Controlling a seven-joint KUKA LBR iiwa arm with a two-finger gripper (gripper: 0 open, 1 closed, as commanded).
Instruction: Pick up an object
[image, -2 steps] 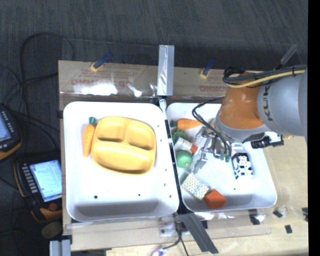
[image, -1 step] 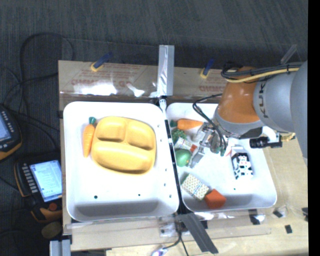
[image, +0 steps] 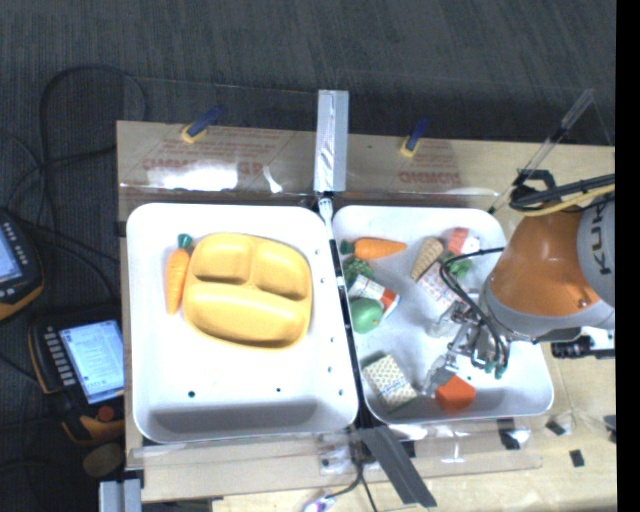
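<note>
My gripper (image: 468, 368) hangs low over the front right part of the right bin (image: 520, 400), below the arm's orange band. It is open, with nothing between its fingers. An orange-red block (image: 456, 394) lies just in front of it, close to one fingertip. A checkered block (image: 387, 379) lies to its left. Farther back in the same bin are a carrot (image: 378, 248), an ice-cream cone (image: 426, 258), a green round item (image: 366, 315) and a small red-and-white item (image: 459, 241). The arm hides the bin's right side.
The left bin (image: 150, 400) holds a large yellow divided tray (image: 246, 288) with a small carrot (image: 176, 278) beside it on the left. A ridge (image: 340, 330) separates the two bins. Cables and a handheld screen lie off the bench at left.
</note>
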